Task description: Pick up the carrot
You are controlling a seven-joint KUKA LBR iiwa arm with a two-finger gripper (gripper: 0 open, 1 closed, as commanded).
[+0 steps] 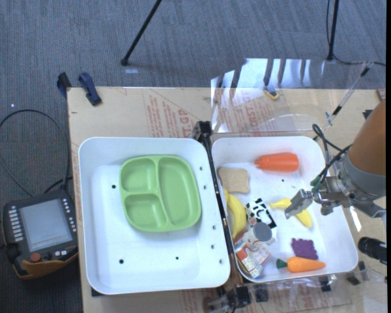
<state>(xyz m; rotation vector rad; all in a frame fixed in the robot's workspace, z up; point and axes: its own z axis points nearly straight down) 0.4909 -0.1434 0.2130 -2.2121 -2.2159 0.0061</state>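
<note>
A small orange carrot (305, 264) with a green top lies near the front edge of the right bin (271, 145), its green end pointing left. A larger, smooth orange vegetable (278, 162) lies at the back of the same bin. My gripper (300, 205) hangs over the right half of this bin, above two yellow pieces (304, 218). It stands well behind the small carrot and in front of the large orange vegetable, touching neither. The arm comes in from the right.
The right bin also holds a slice of bread (234, 179), a banana (236, 215), a black-and-white item (257, 210), a purple piece (304, 247) and a red packet (252, 256). A green divided plate (160, 192) sits in the left bin (104, 253).
</note>
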